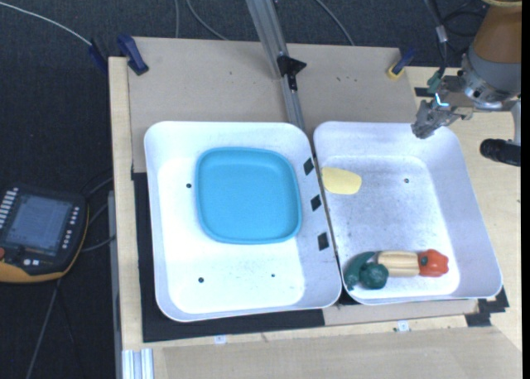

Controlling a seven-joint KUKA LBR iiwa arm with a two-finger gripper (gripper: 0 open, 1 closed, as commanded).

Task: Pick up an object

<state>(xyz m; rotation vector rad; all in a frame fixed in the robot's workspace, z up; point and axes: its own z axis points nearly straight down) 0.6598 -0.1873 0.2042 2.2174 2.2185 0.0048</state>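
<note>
The right bin [464,203] holds a pale yellow piece [341,180] near its far left corner. Along its near edge lie a dark green round item [367,274], a tan bun-like piece [398,263] and a red item [433,262], side by side. My gripper [425,123] hangs over the bin's far right rim, well away from all of them, with nothing seen in it. The orange-banded wrist [500,34] rises behind it at the upper right.
A blue square plate [248,195] lies in the left bin [170,228]. A metal pole [265,17] slants up from between the bins. Clamps sit on the board's far corners. A pendant controller [37,228] lies off the bench at the left.
</note>
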